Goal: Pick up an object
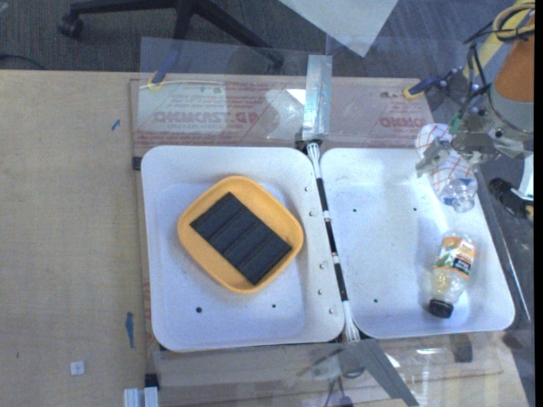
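In the left bin lies a yellow square dish (240, 244) with a black ribbed insert. A small bottle (449, 275) with an orange label and a black cap lies near the right bin's right wall, cap toward the front. My gripper (448, 153) hangs over the far right corner of the right bin (382, 227), below the grey wrist and orange band. Right at the gripper is a clear plastic item with red and white print (456, 185), partly covered by it. Whether that item is held or rests on the bin floor is unclear.
The left bin (170, 312) and right bin meet at a central ridge (331, 244). Taped clear sheeting and a metal bar (316, 100) lie behind the bins. Cables hang by the arm at the upper right. A wooden bench top (64, 227) extends to the left.
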